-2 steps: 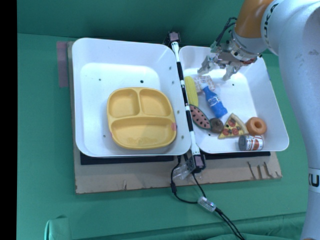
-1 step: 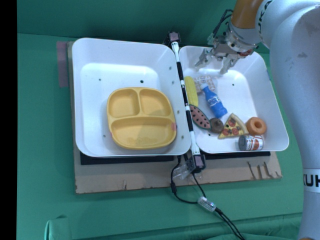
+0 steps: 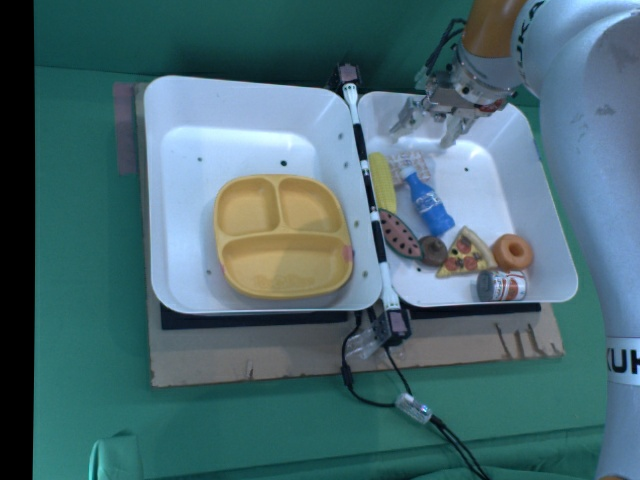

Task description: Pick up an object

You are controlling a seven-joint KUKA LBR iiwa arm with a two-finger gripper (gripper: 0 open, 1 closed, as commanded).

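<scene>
Two shallow white bins are seen side by side on the bench (image 3: 90, 268), which is covered in green cloth. One yellow divided plate (image 3: 283, 236), with three compartments, is held in the left bin (image 3: 190, 118).

Seven small objects are counted in the right bin (image 3: 540, 193). One yellow corn cob (image 3: 382, 182) lies along the bin's left wall. One blue bottle (image 3: 428, 202) with a white cap lies tilted just beside it; a white band of lettering is carried on its side, but the writing is too small to be read. One watermelon slice (image 3: 400, 234) and one dark brown doughnut (image 3: 433, 251) lie near the bin's front left. One pizza slice (image 3: 464, 254) is placed between the brown doughnut and one orange doughnut (image 3: 512, 252). One small can (image 3: 501, 286) lies on its side at the front edge; its label is red and white, and no words can be made out.

The gripper (image 3: 432, 125) is seen above the far part of the right bin, apart from all seven objects. The fingers (image 3: 407, 118) are spread apart, and nothing is held between them. The letters "KU" are read at the lower right of the grey arm (image 3: 590, 118).
</scene>
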